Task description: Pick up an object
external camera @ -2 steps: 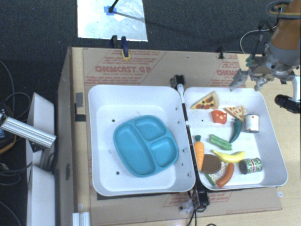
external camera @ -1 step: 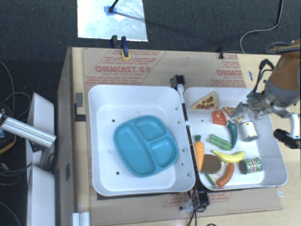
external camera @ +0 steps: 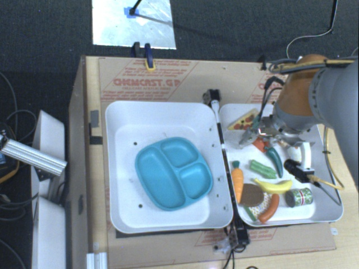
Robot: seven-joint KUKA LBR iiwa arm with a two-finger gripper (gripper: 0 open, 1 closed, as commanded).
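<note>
arm: grey, orange band (external camera: 296, 91) above the wrist, reaching in from the right over the upper part of the right bin (external camera: 336, 206)
gripper (external camera: 257, 136): low in the right bin's upper left area, tip beside the pizza slice (external camera: 245, 120) and just above a small red-orange piece (external camera: 258, 145)
jaws: cannot tell whether wide or narrow; fingers blurred into the toys below, nothing clearly seen between them
red-orange piece: nearest thing to the gripper tip, touching or just under it, too small to read its long axis
pizza slice: up-left of the tip, near the bin's upper left corner, point aimed left and down, long axis slanted
teal pepper (external camera: 274, 158): down-right of the tip, long axis running from upper left to lower right, curved
green piece (external camera: 262, 168): below the tip, long axis slanted down to the right, lying left of the teal pepper
carrot (external camera: 238, 184): against the right bin's left wall, long axis near vertical, green top up, tip down
banana (external camera: 273, 185): below the green piece, long axis near horizontal, ends curling up
sausage (external camera: 268, 207): near the lower edge, long axis from lower left to upper right
can (external camera: 298, 197): right of the banana, lying on its side
left bin (external camera: 120, 150): holding a blue divided plate (external camera: 173, 172), well apart from the gripper
</note>
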